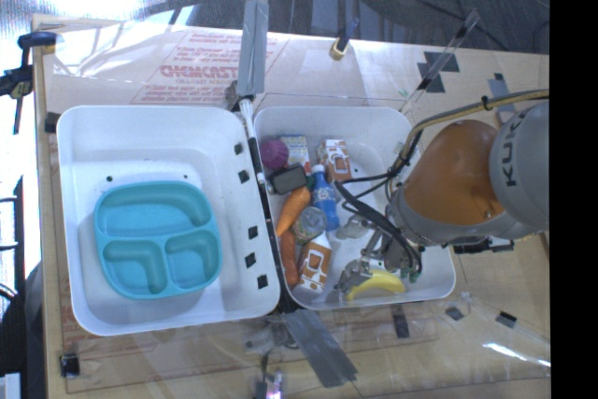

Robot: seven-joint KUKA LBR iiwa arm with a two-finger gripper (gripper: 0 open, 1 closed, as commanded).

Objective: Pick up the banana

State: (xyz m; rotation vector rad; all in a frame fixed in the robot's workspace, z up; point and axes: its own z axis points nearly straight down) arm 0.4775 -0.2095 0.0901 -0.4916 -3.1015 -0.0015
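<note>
Both white bins (149, 131) look like smooth moulded plastic with a soft sheen. The blue tray (157, 238) is plastic too, slightly glossy along its ridges. The bench (523, 313) has a pale wood-like surface, partly covered by a clear, shiny plastic sheet (177, 70) that catches glare. The banana (378, 285) has a smooth, matt yellow skin. The arm (476, 178) shows a glossy orange band and grey casing.
</note>
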